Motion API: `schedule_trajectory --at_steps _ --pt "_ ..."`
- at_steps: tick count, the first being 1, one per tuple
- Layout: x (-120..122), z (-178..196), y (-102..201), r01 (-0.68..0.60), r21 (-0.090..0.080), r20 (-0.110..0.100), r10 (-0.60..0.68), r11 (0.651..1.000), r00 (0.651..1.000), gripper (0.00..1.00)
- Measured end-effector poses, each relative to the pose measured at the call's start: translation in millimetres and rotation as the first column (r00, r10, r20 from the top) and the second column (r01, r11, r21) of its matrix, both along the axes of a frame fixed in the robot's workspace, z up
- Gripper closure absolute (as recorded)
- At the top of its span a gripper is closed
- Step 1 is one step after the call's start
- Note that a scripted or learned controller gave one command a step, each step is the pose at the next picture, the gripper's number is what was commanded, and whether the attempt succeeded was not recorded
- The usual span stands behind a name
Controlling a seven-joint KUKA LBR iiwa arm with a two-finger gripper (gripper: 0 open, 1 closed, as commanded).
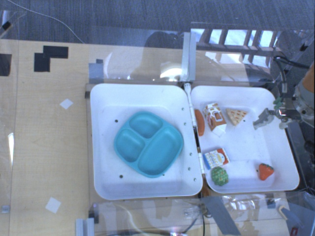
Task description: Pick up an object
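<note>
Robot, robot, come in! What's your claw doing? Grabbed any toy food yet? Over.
Gripper over right bin's right edge, holding nothing. Pizza slice nearest, untouched. Nothing between them.

Blue divided plate [148,143] sits in left bin [101,132].
</note>
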State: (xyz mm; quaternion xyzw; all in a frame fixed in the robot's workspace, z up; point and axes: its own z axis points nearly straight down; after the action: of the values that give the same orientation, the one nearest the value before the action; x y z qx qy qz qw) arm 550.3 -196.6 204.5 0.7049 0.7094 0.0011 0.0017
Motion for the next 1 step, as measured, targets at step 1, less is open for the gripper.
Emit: schedule_trajectory --at_steps 1 --pt "39.3 -67.3 21.0 0.123 0.001 -0.001 -0.123 0.992 0.992 0.0"
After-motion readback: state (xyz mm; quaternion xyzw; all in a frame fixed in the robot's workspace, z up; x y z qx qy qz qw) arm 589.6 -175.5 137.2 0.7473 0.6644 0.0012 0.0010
